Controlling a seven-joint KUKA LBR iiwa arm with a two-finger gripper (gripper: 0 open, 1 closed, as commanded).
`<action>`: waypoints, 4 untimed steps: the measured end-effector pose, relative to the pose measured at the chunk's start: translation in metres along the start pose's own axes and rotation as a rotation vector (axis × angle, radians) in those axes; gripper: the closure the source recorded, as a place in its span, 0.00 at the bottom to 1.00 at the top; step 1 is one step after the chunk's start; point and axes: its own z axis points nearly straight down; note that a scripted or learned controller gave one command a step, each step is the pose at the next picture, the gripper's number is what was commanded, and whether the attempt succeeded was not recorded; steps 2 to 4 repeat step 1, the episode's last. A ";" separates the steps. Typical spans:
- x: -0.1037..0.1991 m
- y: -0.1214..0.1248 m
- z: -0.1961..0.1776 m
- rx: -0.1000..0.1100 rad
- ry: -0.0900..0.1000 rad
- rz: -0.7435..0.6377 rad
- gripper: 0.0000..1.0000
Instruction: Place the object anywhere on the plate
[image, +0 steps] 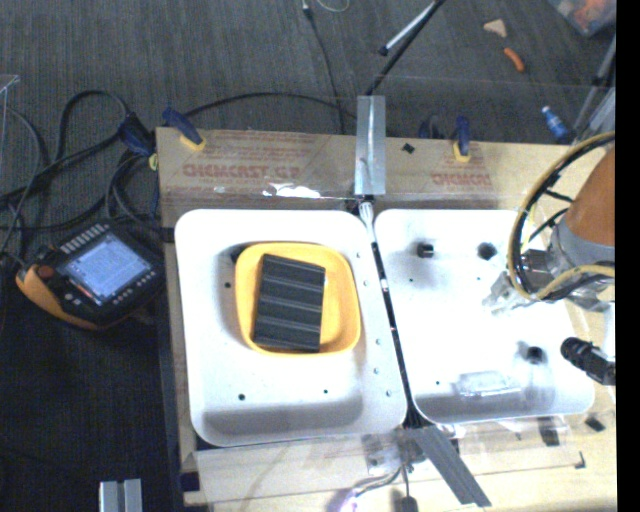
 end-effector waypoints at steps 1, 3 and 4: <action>0.000 0.000 0.000 0.000 0.000 0.000 0.00; 0.000 0.000 0.000 0.000 0.000 0.000 0.00; 0.000 0.000 0.000 0.000 0.000 0.000 0.00</action>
